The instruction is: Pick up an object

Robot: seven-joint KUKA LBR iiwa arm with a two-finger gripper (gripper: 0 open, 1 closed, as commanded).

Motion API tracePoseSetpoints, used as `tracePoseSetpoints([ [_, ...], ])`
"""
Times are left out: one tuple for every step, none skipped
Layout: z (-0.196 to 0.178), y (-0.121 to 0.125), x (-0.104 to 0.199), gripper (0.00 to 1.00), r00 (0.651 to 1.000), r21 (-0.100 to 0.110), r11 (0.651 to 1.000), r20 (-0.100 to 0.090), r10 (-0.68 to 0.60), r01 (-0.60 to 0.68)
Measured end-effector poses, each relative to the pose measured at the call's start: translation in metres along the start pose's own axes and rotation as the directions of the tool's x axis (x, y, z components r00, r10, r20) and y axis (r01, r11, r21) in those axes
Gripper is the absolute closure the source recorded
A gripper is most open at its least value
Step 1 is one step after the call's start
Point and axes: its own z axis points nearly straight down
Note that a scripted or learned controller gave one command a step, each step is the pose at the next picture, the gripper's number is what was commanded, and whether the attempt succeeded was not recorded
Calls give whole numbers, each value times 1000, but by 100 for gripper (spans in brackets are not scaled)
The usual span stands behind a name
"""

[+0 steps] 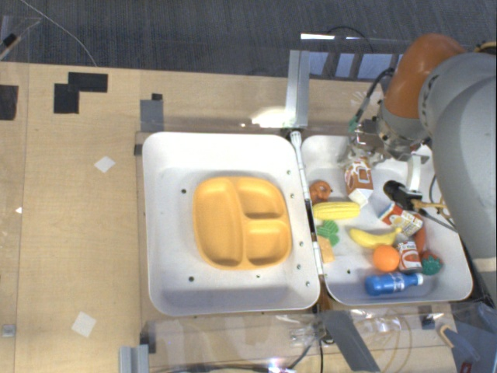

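Bright, even overhead light; glare on the bench [268,118] behind the bins; slightly soft focus.

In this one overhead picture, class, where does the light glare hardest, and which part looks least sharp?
In the camera view, glare burns brightest on the bench just above the left bin's top rim, near the metal post; the arm at right looks soft and blurred, while the yellow tray reads evenly lit.

A pale wooden table [70,231] carried two shallow white bins that touched side by side: the left bin [167,231] and the right bin [458,282]. Black patches [78,89] marked the table's far left, and small pale squares [104,163] lay on it.
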Motion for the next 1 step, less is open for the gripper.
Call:
tracePoseSetpoints([
  [-87,-7,57,100,959,8,959,-1,284,-284],
])
